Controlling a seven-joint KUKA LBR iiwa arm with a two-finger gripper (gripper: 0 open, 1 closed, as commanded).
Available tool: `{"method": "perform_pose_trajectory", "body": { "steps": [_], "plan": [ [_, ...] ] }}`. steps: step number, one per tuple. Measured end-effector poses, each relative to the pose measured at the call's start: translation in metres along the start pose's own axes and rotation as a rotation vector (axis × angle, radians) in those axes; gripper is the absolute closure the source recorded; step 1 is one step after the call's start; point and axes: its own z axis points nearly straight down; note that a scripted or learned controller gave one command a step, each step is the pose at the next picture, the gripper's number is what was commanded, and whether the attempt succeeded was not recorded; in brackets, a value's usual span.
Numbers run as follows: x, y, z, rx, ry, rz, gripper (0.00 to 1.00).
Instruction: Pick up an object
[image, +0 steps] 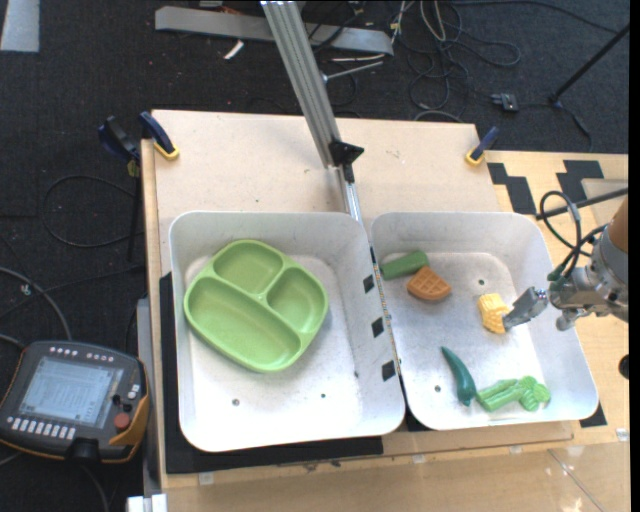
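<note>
The bench (260, 150) carries two shallow white bins side by side, and the right bin (500, 232) serves as the landmark here. To its left, edge to edge with it, sits the left bin (200, 400), which holds a green divided plate (256, 304). The grey arm (612, 270) reaches over the right bin's right wall, and its pincer (530, 305) points inward just inside that wall; whether it is open or closed, I cannot tell, and nothing is visibly held in it.

Inside the right bin, near its front wall, lies a light green leafy toy (514, 393), with a dark green pepper (459, 375) just to its left. Toward the bin's back left corner rests a green cucumber-like piece (403, 264), and beside it an orange waffle-like piece (429, 286). The smallest thing, a yellow corn-like piece (492, 312), lies right of the bin's middle, just beside the pincer tip.

By my judgement the step in hand is the approach, with the yellow piece the likely target. The next move calls for centring over it, descending, and closing squarely so the small piece does not slide away
</note>
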Motion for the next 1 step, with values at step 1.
{"method": "perform_pose_trajectory", "body": {
  "steps": [1],
  "plan": [
    [-0.0156,0.0345,0.0890,0.006,0.001,-0.001,0.00]
  ]
}}
